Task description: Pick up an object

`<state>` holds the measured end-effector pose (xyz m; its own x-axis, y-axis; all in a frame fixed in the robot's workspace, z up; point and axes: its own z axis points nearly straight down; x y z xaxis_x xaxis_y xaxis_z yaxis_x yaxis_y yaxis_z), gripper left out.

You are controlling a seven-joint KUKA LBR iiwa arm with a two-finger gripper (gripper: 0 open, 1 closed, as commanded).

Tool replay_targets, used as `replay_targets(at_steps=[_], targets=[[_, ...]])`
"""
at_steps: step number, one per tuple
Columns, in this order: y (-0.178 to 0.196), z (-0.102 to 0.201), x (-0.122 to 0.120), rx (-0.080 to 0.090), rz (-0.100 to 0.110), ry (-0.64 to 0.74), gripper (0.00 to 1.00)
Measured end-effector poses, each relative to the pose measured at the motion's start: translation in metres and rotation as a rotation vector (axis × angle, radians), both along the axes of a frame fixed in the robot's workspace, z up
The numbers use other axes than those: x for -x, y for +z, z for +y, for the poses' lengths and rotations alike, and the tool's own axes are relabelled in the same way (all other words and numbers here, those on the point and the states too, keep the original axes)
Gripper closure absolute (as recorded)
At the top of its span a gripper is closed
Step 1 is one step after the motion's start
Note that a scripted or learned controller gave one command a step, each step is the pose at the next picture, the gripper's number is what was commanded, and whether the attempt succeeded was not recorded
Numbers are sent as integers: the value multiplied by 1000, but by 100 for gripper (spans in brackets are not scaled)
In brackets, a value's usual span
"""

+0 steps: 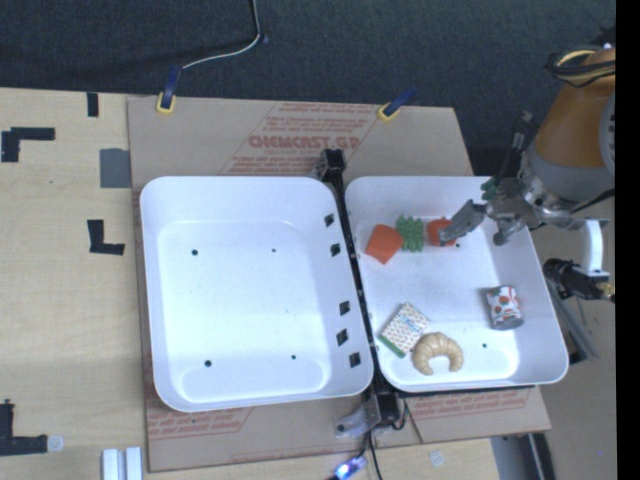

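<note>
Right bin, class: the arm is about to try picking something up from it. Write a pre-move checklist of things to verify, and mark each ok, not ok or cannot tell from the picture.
1. Gripper is over the right bin: ok.
2. A target lies beside the fingertips: ok, the small red object is right at them.
3. Object already between the fingers: cannot tell.
4. Target has free space around it: not ok, the green object sits against it, with the orange block just beyond.
5. Other items are away from the gripper: ok, the can, croissant and green-patterned packet lie nearer the front.
</note>
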<state>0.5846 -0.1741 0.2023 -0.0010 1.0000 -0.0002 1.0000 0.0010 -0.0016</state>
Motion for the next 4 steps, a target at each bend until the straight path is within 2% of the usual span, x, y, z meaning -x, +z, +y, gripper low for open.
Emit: replay_targets(at_steps=[1, 2, 3, 4], targets=[[177, -1, -53, 6, -21, 3, 0], [177, -1, -51, 3, -2, 1, 100], [242, 108, -35, -3, -9, 12, 100], [247, 101, -34, 1, -2, 2, 100]])
